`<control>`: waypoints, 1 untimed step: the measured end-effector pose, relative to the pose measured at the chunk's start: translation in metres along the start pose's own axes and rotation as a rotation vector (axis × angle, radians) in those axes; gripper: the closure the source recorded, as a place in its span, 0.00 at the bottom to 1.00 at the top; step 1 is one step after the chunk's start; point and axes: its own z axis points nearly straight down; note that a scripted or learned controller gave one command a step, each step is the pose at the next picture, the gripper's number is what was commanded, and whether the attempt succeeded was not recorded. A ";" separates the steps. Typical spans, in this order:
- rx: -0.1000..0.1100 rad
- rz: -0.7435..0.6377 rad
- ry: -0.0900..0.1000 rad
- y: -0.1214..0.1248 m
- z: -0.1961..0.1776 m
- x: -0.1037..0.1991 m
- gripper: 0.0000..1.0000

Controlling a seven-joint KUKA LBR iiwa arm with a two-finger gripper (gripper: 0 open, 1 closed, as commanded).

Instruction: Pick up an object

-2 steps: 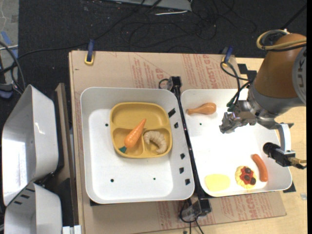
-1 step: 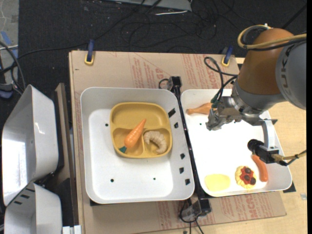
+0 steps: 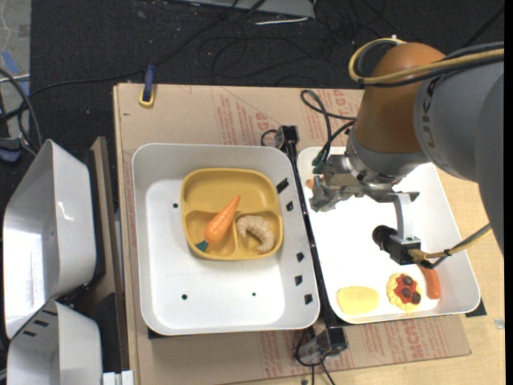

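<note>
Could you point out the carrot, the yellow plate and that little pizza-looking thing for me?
carrot [image 3: 222, 220], camera view, on the middle of its orange body.
yellow plate [image 3: 218, 188], camera view, on the bare floor of its upper compartment.
little pizza [image 3: 404, 289], camera view, on its topped centre.

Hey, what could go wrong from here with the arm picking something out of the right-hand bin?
The jaws hang over bare floor in the right white bin, by the wall between the bins; a grasp there would likely catch nothing or clip the wall.
The flat yellow slice lies flush, likely hard to pinch.
The round toy pizza and orange sausage sit close together; grabbing one may nudge the other.
</note>
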 end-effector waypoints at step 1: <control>0.000 0.000 0.000 0.006 0.008 0.054 1.00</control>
